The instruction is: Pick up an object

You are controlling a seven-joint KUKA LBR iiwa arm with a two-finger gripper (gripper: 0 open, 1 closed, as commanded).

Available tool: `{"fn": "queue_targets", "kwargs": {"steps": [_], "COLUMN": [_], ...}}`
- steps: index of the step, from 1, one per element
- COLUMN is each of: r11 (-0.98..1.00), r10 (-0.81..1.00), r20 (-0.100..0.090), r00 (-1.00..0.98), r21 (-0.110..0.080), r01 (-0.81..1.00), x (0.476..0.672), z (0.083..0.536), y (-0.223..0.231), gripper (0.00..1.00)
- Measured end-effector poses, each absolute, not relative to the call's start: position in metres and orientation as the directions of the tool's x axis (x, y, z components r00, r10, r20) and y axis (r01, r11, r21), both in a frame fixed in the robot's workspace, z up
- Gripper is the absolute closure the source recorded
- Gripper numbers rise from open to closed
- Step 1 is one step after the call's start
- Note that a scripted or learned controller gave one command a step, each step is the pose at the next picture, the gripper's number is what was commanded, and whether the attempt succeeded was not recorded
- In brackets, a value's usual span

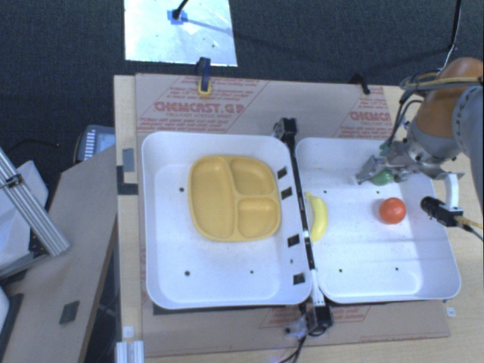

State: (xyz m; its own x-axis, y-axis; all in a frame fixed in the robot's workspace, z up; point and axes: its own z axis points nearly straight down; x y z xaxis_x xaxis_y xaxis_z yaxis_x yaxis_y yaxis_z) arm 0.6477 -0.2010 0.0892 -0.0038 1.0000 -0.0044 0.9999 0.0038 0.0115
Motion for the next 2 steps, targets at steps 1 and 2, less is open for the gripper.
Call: {"fn": "queue_targets", "kwargs": {"steps": [1,2], "r11": [0.006,0.005], "r10": [1.000,1.000], "r20": [-0.002,-0.002], "r00": [-0.006,-0.005], "r21": [0.002,0.008], "r01": [1.000,1.000], "x": [0.646,0.650], "z": [0.097,0.162], "y": [-0.200,-0.198], "gripper": [1.00,1.00]}}
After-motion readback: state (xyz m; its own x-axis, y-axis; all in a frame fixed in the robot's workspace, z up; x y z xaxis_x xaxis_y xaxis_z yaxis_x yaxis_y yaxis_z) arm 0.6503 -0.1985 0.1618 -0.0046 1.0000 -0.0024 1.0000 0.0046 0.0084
